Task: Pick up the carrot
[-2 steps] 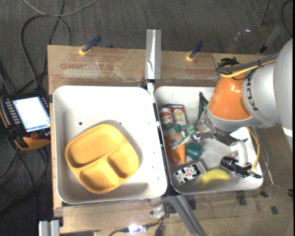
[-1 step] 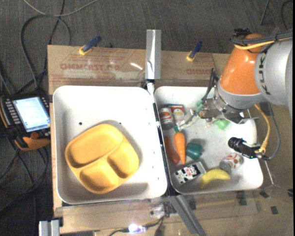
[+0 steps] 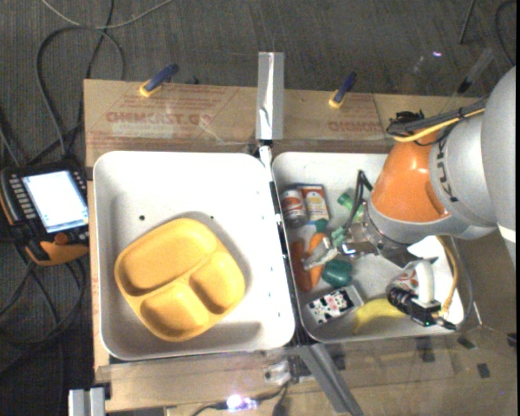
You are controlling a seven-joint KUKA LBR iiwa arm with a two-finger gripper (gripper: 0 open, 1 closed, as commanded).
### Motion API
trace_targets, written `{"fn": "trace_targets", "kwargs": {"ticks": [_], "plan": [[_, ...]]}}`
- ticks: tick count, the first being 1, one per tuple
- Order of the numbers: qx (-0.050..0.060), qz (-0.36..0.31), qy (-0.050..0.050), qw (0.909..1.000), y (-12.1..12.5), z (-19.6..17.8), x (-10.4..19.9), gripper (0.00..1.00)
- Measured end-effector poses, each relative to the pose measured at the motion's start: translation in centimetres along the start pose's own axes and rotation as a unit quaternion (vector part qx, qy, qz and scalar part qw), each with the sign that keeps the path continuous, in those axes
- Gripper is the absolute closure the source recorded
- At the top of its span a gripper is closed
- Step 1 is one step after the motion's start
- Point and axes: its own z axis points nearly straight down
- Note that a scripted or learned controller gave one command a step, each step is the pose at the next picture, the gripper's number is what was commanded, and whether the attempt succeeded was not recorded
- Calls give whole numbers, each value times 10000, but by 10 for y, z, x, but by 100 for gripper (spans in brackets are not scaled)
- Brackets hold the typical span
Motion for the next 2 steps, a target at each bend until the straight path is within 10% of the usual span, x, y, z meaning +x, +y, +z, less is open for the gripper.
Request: {"fn": "trace_targets", "kwargs": {"ticks": [1,2], "plan": [[32,9,8,10000,-2,-6,1,100],[29,119,-3,9999,-3,-88,80,100]]}}
